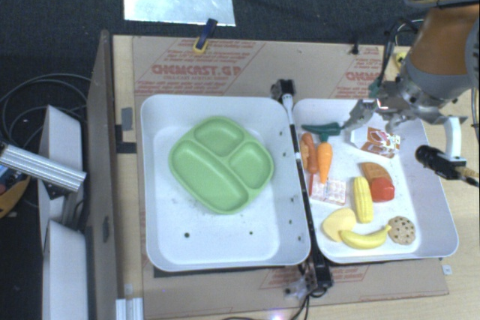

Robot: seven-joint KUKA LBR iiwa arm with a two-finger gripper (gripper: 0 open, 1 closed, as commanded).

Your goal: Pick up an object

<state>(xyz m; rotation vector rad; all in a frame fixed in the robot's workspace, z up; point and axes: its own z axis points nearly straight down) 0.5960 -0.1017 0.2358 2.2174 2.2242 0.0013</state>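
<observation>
The right bin [435, 200] holds several toy foods: two carrots [322, 159], a green-handled piece [324, 130], a red and white snack packet [380, 141], a corn cob [362, 198], a brown and red block [377, 180], a wafer [328, 192], a banana [364, 238], a yellow slice [337, 221] and a cookie [402, 230]. My gripper [377, 118] hovers over the bin's far edge, just above the snack packet. Its fingers [359, 116] are spread open with nothing between them.
The left bin [172, 236] holds a green divided plate [221, 163]. A black clamp [283, 91] sits at the far end of the ridge between the bins. A black cylinder [436, 160] juts from the arm over the right bin's right side.
</observation>
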